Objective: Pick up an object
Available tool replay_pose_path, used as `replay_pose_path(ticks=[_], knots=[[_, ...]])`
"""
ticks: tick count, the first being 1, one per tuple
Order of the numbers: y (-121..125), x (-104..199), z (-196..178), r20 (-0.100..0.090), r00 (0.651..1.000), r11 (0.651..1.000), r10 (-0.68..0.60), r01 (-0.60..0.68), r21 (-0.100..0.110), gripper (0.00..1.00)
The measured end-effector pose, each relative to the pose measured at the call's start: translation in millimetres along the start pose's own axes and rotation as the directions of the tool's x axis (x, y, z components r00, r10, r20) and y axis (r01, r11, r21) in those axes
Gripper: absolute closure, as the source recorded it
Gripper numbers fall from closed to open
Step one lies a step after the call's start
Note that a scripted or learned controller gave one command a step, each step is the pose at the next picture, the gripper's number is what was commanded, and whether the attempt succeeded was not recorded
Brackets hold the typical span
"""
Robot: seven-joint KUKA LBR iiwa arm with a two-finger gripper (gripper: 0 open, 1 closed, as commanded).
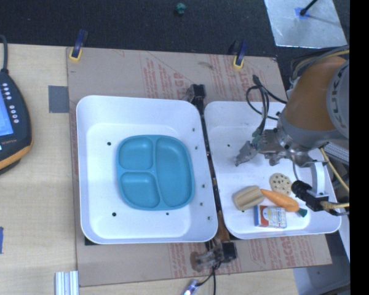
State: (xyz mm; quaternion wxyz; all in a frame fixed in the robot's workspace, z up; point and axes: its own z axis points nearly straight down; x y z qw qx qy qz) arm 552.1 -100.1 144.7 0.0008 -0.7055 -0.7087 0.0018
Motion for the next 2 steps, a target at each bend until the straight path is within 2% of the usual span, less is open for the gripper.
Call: replay_pose_path(ticks=[1, 2], knots=[[-72.5, -4.0, 51.5, -0.001, 1.000, 1.000, -0.002, 0.002, -0.006, 0.00], [-73.1, -5.2, 42.9, 0.000, 1.000, 1.000, -0.005, 0.005, -0.002, 1.00]])
